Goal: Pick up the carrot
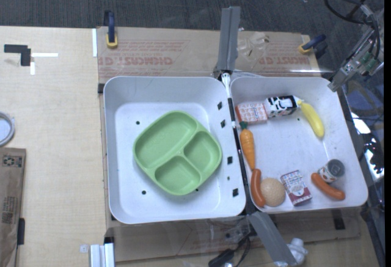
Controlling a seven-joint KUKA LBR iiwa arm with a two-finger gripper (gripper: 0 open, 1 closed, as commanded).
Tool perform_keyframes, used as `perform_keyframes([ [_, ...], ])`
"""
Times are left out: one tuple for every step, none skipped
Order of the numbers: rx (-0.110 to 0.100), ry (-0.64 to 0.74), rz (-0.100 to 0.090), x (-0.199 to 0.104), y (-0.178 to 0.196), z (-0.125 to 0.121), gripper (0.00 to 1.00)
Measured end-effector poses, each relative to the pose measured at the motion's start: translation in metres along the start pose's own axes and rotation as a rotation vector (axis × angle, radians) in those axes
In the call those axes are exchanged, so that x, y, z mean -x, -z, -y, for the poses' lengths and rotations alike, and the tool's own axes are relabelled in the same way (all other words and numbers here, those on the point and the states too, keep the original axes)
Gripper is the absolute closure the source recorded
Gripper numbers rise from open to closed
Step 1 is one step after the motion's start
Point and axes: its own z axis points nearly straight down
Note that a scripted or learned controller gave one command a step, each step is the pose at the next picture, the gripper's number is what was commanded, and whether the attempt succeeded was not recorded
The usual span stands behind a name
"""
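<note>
The carrot (247, 145) is orange with a green top. It lies lengthwise along the left wall of the right bin (356, 148), its top pointing to the far side. My gripper (346, 72) hangs at the upper right, over the right bin's far right corner and well away from the carrot. Nothing is seen in it.
Around the carrot lie a red packet (252, 112), a black-and-white carton (282, 105), a banana (313, 118), a red sausage (256, 187), a tan roll (273, 192), a small box (296, 188), a can (334, 169) and a hot dog (328, 187). A green divided plate (177, 153) sits in the left bin (116, 137).
</note>
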Motion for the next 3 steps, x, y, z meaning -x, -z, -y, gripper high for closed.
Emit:
perform_keyframes([
  [0.000, 0.129, -0.003, -0.017, -0.099, -0.030, 1.00],
  [0.003, 0.304, 0.002, 0.033, -0.055, -0.039, 1.00],
  [-0.002, -0.285, -0.003, -0.021, -0.172, -0.026, 1.00],
])
